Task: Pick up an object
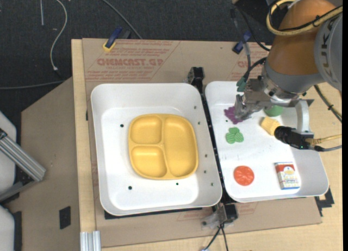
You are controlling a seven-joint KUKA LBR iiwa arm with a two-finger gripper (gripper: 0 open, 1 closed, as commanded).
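The tool [243, 105] is down in the right bin [304, 187], at its far left part, right over a small purple object [233, 115]; whether it is open or closed around that piece cannot be told, since the wrist hides the tips. The purple object is lumpy and partly covered, so its long axis cannot be read. Just below it lies one green leaf-shaped piece [234, 135], lobes spread, stem end toward the near side. One yellow block [269, 125] lies near the wrist, its long axis slanting from upper left to lower right, and a green item [272, 111] peeks out behind it, mostly hidden. Nearer the front edge sit one flat red round piece [243, 175] and one small red and white box [286, 176], standing lengthwise front to back; its print is too small to read. The left bin [109, 136] holds one yellow divided plate [163, 146] with three compartments. The cardboard [136, 60] over the surface carries red lettering reading "CHEMCAST GP". One blue clip [112, 39] grips its far edge.
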